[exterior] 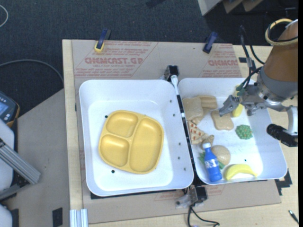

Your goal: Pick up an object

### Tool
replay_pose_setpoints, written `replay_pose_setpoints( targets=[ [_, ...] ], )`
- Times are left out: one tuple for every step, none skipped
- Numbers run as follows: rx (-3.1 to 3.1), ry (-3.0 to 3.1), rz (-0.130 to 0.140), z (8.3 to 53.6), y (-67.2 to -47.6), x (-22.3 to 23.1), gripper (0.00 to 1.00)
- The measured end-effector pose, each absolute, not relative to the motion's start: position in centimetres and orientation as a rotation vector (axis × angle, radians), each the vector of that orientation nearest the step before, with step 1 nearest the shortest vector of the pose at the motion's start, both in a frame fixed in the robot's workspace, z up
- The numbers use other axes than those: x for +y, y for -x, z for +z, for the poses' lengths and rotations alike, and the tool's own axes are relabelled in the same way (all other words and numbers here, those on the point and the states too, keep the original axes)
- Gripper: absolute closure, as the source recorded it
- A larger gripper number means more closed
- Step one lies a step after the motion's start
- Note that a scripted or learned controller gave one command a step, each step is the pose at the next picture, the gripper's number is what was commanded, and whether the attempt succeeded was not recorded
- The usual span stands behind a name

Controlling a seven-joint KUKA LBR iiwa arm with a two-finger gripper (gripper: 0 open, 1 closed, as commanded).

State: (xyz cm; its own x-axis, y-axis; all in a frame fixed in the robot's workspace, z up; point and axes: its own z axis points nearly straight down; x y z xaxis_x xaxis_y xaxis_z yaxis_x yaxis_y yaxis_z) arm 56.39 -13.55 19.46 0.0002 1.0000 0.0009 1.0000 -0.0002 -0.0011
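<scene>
Fingers (pixel 226 109): apart, pointing down into the right bin (pixel 280 165), one on each side of a small yellow piece (pixel 238 110); nothing is clamped as far as I can tell.
Likely target: the small yellow piece sits between the fingers, partly hidden by them, so I cannot tell what kind of thing it is.
Just below the fingers: a tan toast-shaped piece (pixel 222 122) lies flat, almost touching the nearer fingertip.
Below and to the arm's side: a green lumpy toy (pixel 244 131) sits near but apart.
Away from the arm: two pale bread-like slices (pixel 195 107) lie beside the dividing wall, with a pizza slice (pixel 196 132) below them.
Well below the fingers: a blue bottle (pixel 212 162), a tan rounded piece (pixel 220 153) and a banana (pixel 240 171) are bunched together.
Far side: a yellow divided plate (pixel 131 141) lies in the left bin (pixel 90 126), well apart from the fingers.
Handling, my judgement: the yellow piece looks like light, stiff toy plastic, smooth and probably rounded, so it may squirt out sideways.
Where to hold: across its narrow middle, with the fingers low around it before they close.
Risk: the nearer fingertip could snag the toast-shaped piece instead.
</scene>
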Motion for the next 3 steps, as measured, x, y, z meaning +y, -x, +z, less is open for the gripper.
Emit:
replay_pose_setpoints(
  targets=[
    [-2.218, 2.219, 0.003, 15.2, -56.0, -13.8, 0.0],
    [-2.219, 2.218, 0.003, 11.0, -56.2, -13.8, 0.0],
    [-2.22, 2.219, 0.002, 8.5, -56.2, -13.7, 0.0]
  ],
)
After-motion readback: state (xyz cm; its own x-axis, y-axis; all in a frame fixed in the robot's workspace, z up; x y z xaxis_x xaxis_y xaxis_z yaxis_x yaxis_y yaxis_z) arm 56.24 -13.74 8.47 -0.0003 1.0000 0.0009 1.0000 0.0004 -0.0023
